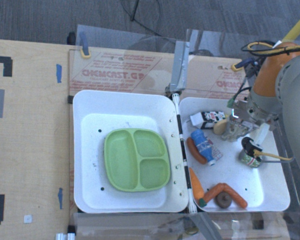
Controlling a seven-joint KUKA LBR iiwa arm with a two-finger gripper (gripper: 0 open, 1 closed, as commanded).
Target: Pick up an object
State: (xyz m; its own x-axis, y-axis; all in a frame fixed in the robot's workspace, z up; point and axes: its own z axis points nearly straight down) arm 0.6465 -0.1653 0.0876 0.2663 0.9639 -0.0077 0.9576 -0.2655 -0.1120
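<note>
- Arm [274, 74] comes in from 3 o'clock. The gripper [235, 132] sits low over the right bin [274, 198], in the bin's 1 o'clock area.
- Can't tell how wide the gripper is, or whether it's got anything: the tip blurs into the white floor. Nothing plainly in it.
- Nearest candidate is a pale yellow lump [219, 127], just beside the gripper at its 9 o'clock. A black-and-white carton [208, 118] is at approx. 10 o'clock, touching the lump or v. close to it.
- Other pickables:
  - a blue packet [205, 145] lying across a red sausage [195, 150], towards 8 o'clock
  - a carrot [195, 185] by the bin wall, at the bin's 7 o'clock
  - orange pieces [232, 192] w/ a brown round thing [223, 199], at the bin's 6 o'clock
- Left bin [83, 138] holds a green divided plate [137, 159], well apart from the action. Prob. not relevant.
- My guess at the step: lining up on the lump. No lift yet, far as I can see.
- Risks:
  - Lump & carton crowd each other, so the gripper could land on both. It could also nudge one away and close on air.
  - Lump looks rounded, so it may squirt out sideways under a squeeze.
  - It's all near the bin's back wall. A push could jam stuff vs. the wall instead of gripping it.
  - If the aim is off towards 9 o'clock, the carton tips or slides first.
</note>
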